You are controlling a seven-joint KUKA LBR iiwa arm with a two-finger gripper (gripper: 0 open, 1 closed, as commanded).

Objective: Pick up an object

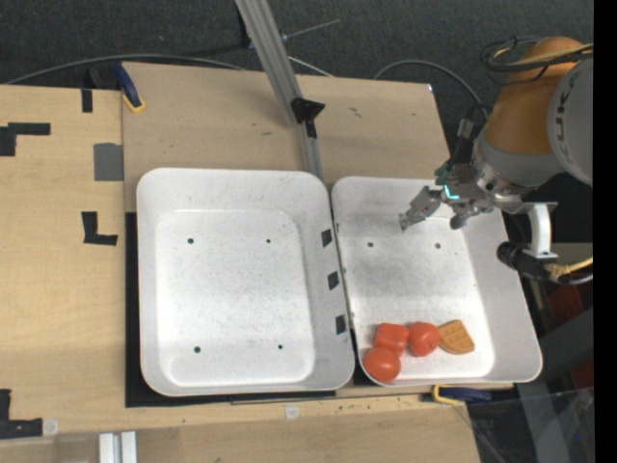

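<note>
Three red tomato-like pieces (pixel 397 346) lie clustered at the near edge of the right bin (pixel 501 287). An orange-tan piece (pixel 456 337) rests just right of them. My gripper (pixel 432 214) hovers over the far part of the right bin, well away from the pieces. Its two fingers (pixel 416 209) spread apart with nothing between them.
The left bin (pixel 231 278) sits beside the right one on the wooden bench. A grey metal pole (pixel 280 66) slants down to the bins' far junction. Cables and a black connector (pixel 521 256) hang at the right edge of the right bin.
</note>
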